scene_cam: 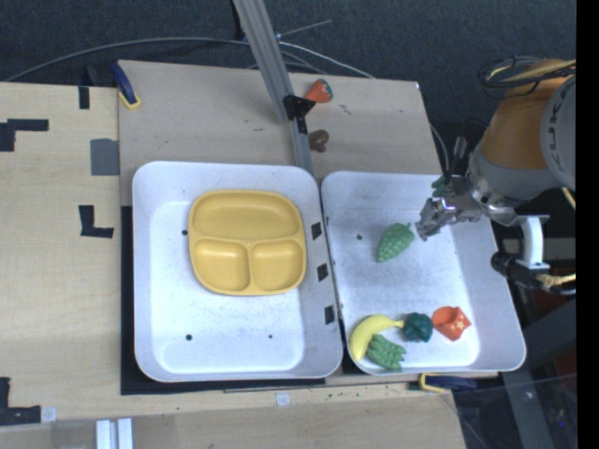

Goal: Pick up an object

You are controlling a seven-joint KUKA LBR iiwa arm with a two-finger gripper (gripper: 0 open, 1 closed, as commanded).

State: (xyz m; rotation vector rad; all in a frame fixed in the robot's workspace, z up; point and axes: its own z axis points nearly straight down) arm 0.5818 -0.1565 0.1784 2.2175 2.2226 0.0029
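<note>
Jaws [429,224] sit just right of the green cone [395,242], state can't tell; centre over cone, then drop straight & pinch.

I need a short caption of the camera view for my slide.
Gripper poised beside a green toy in the right bin; yellow tray in the left bin.

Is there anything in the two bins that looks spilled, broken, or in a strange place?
Nothing looks spilled or broken. The yellow three-compartment plastic tray lies flat in the left white bin. In the right white bin, the yellow toy banana, green leafy toy, dark teal toy and orange-red toy crowd one corner; the green textured toy lies apart.
</note>
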